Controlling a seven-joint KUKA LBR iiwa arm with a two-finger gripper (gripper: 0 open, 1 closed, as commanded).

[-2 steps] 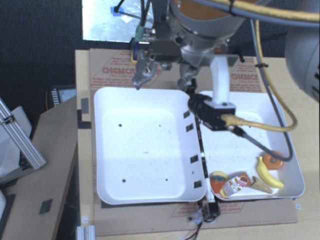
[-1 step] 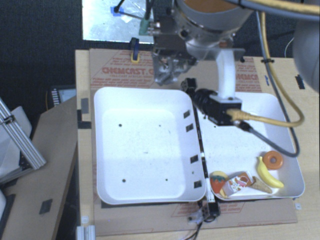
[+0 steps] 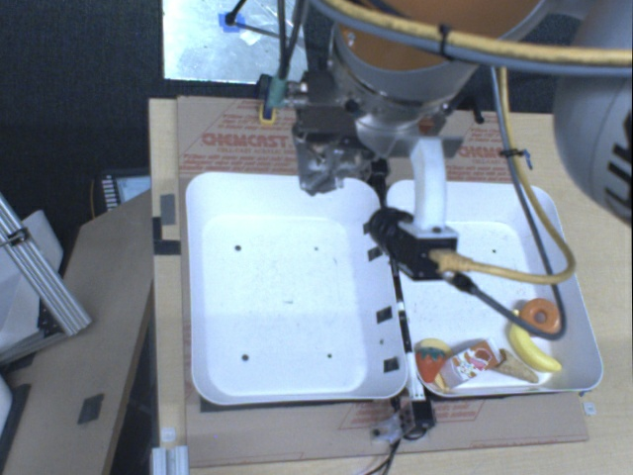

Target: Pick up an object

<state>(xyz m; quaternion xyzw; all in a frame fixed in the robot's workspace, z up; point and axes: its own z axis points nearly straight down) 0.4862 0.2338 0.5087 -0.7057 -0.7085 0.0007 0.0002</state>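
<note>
The grey arm with its two-finger gripper (image 3: 321, 178) hangs above the far edge of the left shallow white plastic bin (image 3: 213, 364), near the corner where the two bins meet; something crumpled, grey and shiny sits at the tip, but I cannot tell if it is a held object or a part of the tool, and I cannot tell how the fingers stand.

The things to pick lie in the right shallow white plastic bin (image 3: 584, 354), all along its near edge: a yellow curved banana (image 3: 532, 351) close to the near right corner, a small orange ring like a doughnut (image 3: 540, 315) just behind it, a round red-orange fruit shape (image 3: 432, 360) near the near left corner, and a flat red-and-white packet (image 3: 467, 364) beside it.

In my judgement the pick is at an early step, the approach; the next move calls for travel across to the near edge of the right bin, then a descent over one object.

On the brown cardboard sheet (image 3: 237, 132) under the bins, red letters read "CHEMCAST"; the smaller print is too fine to read.
</note>
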